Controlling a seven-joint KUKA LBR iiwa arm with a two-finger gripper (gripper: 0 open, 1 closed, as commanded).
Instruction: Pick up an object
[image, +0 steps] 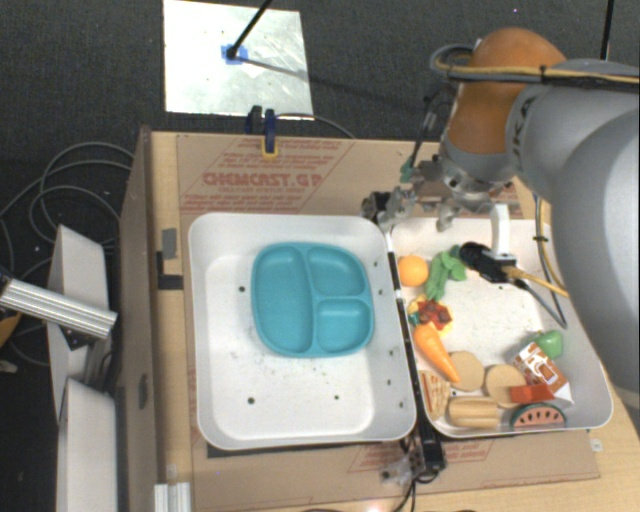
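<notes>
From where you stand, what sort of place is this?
Probably a robot test bench in a lab: a grey arm reaches over two white bins, one holding toy food, with loose cables beside.

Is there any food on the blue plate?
No, it holds nothing. All three sections of the blue plate show bare blue. The toy food lies in the other bin, to the right.

Even, fairly bright overhead light on my workspace. Both white bins (300, 425) read nearly overexposed, with soft, faint shadows. The foil sheet (238, 58) above glares. My arm (590, 150), nearest the camera, is blurred; the dark floor (70, 80) is grainy.
</notes>
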